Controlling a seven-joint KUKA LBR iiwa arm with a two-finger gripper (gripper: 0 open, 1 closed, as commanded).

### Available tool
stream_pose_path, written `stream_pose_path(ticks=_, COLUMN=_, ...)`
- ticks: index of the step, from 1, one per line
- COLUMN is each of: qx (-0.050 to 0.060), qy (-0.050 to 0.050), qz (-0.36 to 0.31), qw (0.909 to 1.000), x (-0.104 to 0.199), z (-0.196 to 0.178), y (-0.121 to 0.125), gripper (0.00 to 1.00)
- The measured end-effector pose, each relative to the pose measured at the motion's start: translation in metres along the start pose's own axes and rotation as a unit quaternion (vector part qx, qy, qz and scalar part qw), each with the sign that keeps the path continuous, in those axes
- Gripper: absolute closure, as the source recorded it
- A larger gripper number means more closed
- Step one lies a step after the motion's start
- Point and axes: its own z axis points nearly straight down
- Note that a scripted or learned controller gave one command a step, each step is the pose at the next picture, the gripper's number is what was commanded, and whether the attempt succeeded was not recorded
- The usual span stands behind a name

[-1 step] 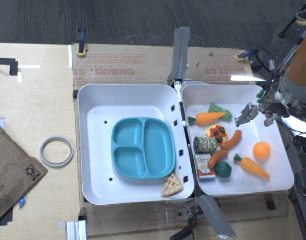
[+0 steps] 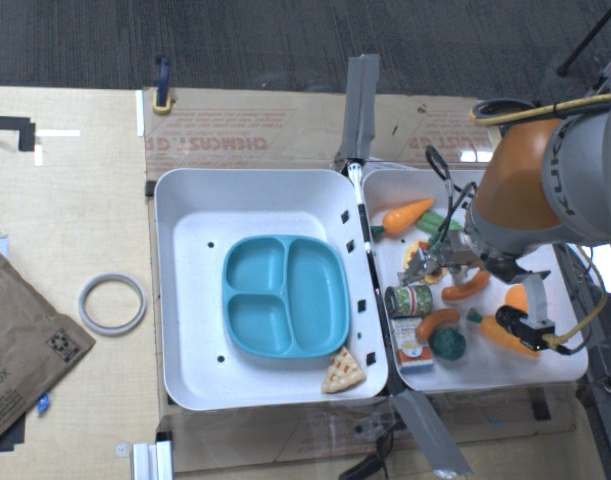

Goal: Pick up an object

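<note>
The right bin [image 2: 545, 370] holds several toy foods: an orange carrot [image 2: 407, 215], a small tin can [image 2: 410, 300] lying on its side, a red-orange sausage [image 2: 437, 321], another sausage [image 2: 466, 286], a dark green ball [image 2: 448, 343], a small carton [image 2: 412, 348] and an orange piece [image 2: 507, 334]. My gripper [image 2: 432, 260] reaches down into this bin from the right, low over the pile just above the can. Its tips sit among the clutter.
The left bin [image 2: 185, 268] holds a teal divided plate [image 2: 286, 296] and a waffle-like slice [image 2: 343, 373] at its front right corner. A tape ring [image 2: 112, 302] and a cardboard box [image 2: 20, 348] lie on the bench at left.
</note>
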Motion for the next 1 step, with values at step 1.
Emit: stream_pose_path(ticks=1, qx=0.000, qy=0.000, qz=0.003, qw=1.0000, x=-0.0017, z=-0.0089, y=-0.0003, gripper=1.00)
